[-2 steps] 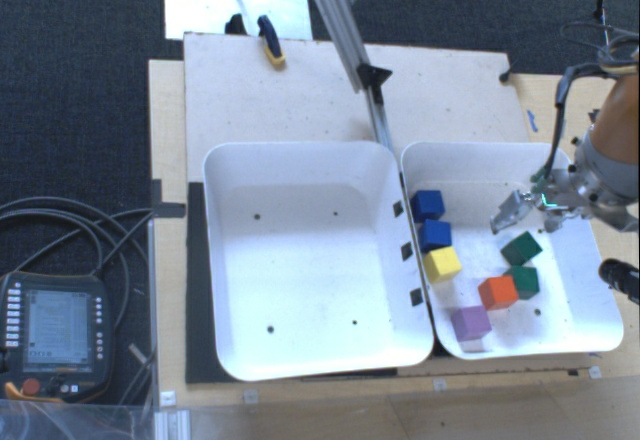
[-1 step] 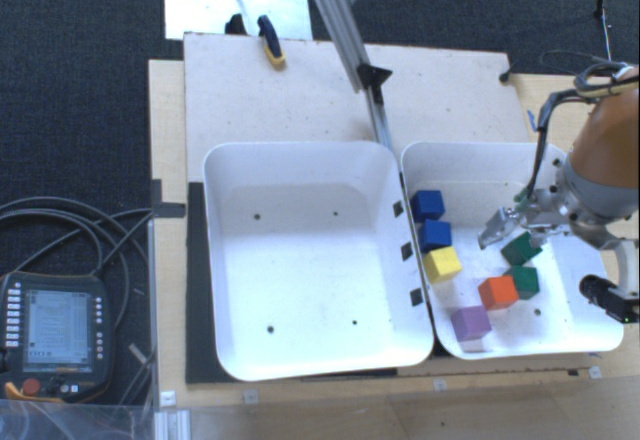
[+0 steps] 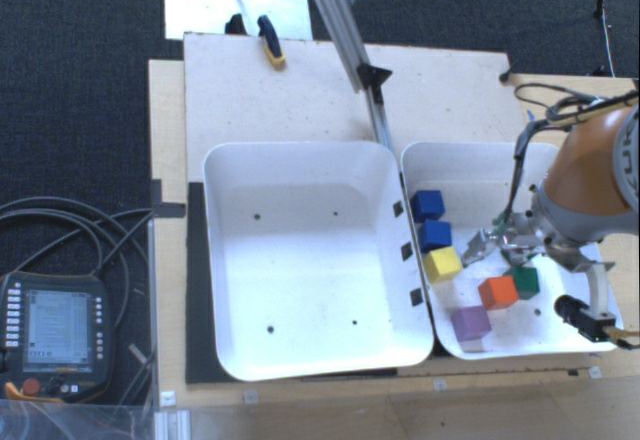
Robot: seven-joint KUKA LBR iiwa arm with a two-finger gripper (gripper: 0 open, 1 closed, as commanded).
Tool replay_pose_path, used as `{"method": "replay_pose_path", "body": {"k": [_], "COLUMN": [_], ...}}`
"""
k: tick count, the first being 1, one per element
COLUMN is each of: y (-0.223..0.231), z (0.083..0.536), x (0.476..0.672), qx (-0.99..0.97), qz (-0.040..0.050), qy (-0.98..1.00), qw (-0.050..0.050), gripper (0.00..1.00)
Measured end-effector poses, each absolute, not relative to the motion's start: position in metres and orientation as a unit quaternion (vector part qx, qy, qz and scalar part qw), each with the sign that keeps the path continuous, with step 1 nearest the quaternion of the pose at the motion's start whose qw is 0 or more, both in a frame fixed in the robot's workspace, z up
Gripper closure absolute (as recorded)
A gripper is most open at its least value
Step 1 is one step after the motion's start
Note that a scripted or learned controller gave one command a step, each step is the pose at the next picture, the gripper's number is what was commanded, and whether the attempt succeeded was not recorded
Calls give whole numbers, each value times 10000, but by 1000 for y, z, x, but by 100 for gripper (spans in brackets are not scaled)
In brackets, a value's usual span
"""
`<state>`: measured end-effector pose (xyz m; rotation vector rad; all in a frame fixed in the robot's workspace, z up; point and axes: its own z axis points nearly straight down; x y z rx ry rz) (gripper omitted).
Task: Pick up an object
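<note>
In the right-hand shallow white bin, two dark blue cubes are seen stacked along the left wall, with a yellow cube just below them. An orange cube, a green cube and a pale purple cube are grouped nearer the front. The two-finger metal gripper is positioned above the bin floor, between the yellow and green cubes; whether it is spread or closed cannot be told, and nothing is seen held. The left white bin lies alongside.
</note>
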<state>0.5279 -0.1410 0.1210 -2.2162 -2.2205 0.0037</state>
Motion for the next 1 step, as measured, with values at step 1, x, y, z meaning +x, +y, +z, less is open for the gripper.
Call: {"method": "replay_pose_path", "body": {"k": [1], "y": [-142], "z": [106], "x": [529], "qx": [-7066], "qz": [-3], "qy": [-7076], "qw": [-12], "gripper": [0]}}
